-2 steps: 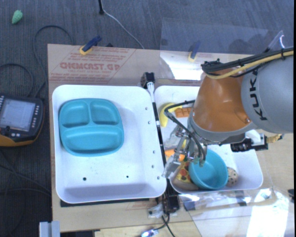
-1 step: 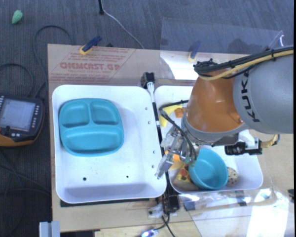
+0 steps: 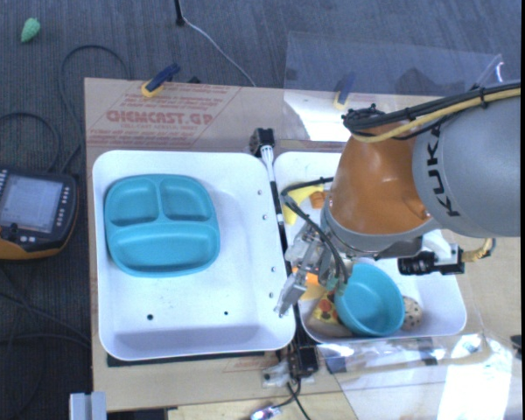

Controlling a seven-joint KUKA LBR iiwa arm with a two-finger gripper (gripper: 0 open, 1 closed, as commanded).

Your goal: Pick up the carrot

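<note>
Carrot (image 3: pixel 311 279), orange bit by right bin's (image 3: pixel 446 322) left wall, sits at my hand (image 3: pixel 304 274), grip state unclear w/ blue bowl (image 3: pixel 368 299) close, so I'd close slow & lift straight up.

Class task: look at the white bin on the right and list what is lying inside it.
Inside the right bin: a blue bowl, small orange and yellow pieces beside it, and the gripper reaching in. The arm covers most of the bin, so the carrot cannot be picked out.
</note>
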